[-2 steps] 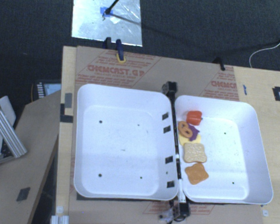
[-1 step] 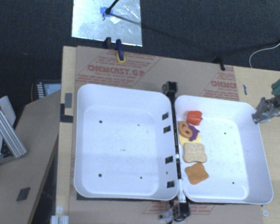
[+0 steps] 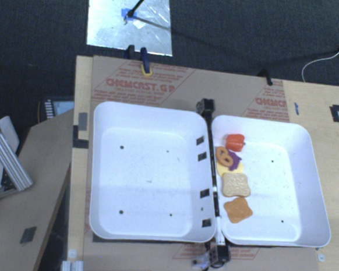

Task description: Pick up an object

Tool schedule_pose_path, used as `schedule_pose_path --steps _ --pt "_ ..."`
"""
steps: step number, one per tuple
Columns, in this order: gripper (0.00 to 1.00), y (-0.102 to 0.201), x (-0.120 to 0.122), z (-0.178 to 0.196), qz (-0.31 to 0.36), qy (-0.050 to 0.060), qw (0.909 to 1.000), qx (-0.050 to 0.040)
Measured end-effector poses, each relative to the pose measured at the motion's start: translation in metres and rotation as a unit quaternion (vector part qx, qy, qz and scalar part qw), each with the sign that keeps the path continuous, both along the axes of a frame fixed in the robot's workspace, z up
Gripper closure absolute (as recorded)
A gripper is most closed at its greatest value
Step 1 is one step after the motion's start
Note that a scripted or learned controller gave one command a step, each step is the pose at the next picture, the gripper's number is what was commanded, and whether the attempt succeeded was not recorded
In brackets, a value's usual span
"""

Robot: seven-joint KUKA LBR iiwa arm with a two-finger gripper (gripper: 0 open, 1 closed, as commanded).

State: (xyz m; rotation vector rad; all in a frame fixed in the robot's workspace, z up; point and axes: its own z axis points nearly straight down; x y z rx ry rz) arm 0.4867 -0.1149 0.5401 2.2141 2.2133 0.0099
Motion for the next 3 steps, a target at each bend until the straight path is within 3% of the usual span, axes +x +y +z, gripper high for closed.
schedule_pose_path --steps 1,2,3 --pt "1.0 0.075 0.0 -0.047 0.006 0.006 1.0 0.0022" --pt "1.0 0.136 -0.001 -0.198 0.005 0.012 0.9999 0.0021" --pt "1.0 0.188 0.02 -0.126 0.004 0.003 1.0 0.0023"
